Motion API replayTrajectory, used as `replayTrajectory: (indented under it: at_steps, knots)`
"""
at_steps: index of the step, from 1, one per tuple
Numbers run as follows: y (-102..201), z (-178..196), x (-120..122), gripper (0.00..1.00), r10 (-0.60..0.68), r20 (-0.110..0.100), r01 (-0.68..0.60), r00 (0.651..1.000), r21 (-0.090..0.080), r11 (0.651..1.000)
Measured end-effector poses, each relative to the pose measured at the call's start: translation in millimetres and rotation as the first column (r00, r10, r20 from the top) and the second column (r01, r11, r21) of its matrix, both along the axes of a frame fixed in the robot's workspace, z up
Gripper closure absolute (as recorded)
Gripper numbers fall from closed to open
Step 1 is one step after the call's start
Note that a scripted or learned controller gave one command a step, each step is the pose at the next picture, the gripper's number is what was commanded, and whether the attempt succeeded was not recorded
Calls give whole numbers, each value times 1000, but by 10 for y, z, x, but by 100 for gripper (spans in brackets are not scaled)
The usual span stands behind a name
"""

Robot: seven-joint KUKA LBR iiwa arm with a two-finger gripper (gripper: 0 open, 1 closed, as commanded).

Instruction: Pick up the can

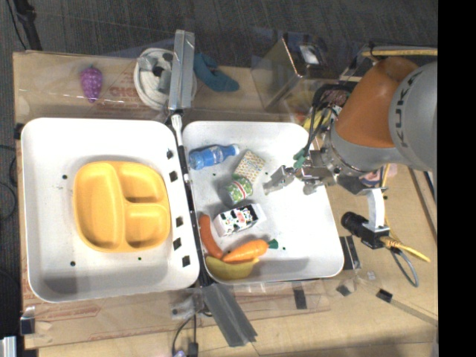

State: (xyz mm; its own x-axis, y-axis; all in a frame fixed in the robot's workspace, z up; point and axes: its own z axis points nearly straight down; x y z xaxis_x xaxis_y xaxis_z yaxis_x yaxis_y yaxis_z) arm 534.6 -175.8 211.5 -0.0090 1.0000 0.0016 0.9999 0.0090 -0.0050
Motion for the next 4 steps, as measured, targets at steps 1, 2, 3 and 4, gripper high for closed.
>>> replayTrajectory:
  at_steps: [1,2,3,4]
  knots:
    - [241,-1199,631,0,2,2,-2,1000,-2,1000]
    - [802,-1206,258,0,-76,-1,76,997,-1,997]
    - [797,-1108,260,100,-73,-3,73,997,-1,997]
    - [889,226,394,100,-118,2,118,993,-1,993]
